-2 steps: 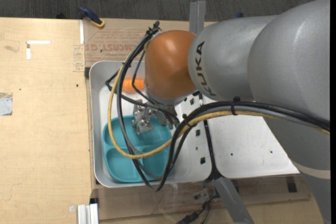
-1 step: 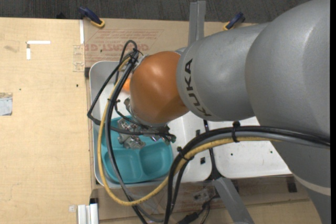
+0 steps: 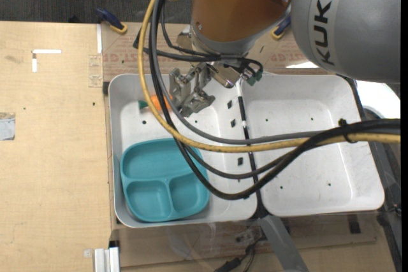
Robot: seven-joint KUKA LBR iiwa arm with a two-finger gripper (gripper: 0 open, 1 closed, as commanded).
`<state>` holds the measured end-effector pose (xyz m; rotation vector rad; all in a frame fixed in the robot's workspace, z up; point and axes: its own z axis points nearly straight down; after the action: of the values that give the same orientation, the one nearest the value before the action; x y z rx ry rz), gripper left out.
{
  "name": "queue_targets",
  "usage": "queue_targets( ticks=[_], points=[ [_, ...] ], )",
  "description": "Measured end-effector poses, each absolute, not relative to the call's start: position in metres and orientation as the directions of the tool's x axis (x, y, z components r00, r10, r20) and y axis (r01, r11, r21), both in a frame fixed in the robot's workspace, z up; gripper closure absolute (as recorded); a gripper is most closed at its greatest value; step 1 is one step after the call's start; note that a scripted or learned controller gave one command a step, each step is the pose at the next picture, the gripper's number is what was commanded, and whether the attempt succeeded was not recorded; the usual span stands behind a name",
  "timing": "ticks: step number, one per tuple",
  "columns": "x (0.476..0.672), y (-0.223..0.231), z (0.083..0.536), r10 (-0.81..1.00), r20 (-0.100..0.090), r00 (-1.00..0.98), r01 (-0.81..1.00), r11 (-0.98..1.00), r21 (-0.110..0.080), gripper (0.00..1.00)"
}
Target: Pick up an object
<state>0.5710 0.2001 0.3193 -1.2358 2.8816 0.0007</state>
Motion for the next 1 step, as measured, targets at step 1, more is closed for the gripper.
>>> queue_targets(
  ticks=[1],
  points=[
    [0.5762, 0.1959, 0.1197, -0.817, -0.002, -0.576, -0.817, 0.576, 0.001, 1.0]
  ],
)
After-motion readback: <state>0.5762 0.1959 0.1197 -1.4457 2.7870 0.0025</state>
